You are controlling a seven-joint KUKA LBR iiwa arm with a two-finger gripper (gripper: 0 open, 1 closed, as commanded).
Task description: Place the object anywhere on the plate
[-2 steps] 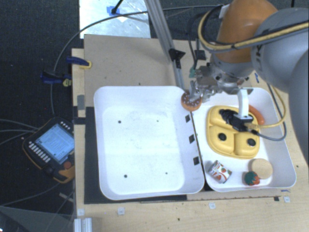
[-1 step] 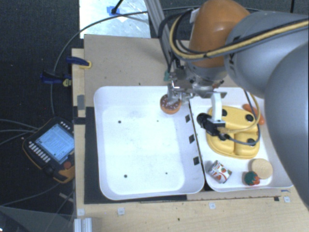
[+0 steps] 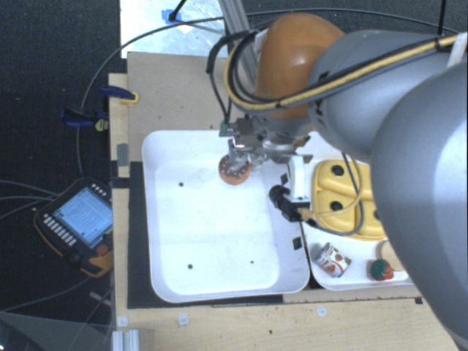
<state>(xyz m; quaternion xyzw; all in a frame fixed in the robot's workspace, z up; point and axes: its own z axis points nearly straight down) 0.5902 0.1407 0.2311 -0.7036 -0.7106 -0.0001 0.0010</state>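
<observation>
Brown and round, a small object (image 3: 235, 171) hangs right under my jaws (image 3: 238, 159), over the far part of the left bin (image 3: 168, 269). It looks like a little cake or pastry with a darker top, though it is too small to name for sure. My two fingers come down onto its upper edge, and the object seems to sit between their tips, so I read my jaws as closed on it; the grip itself is partly hidden by my own wrist. I cannot tell whether the object touches the white floor of the bin or is just above it.

My orange band (image 3: 292, 50) bulks above the wrist, and my grey arm (image 3: 409, 123) fills the right side, covering much of the right bin (image 3: 351, 282). In that bin lies a yellow plate-like thing (image 3: 344, 196) with dark spots, crossed by a yellow cable (image 3: 358, 189). Near the bin's front edge lie a small red and white can (image 3: 330, 260) and a small red and green item (image 3: 379, 270), close together but apart.

The bins rest on a tan surface (image 3: 168, 101). To the left, off the surface, a handheld pendant (image 3: 79, 221) with a lit blue screen lies among cables.
</observation>
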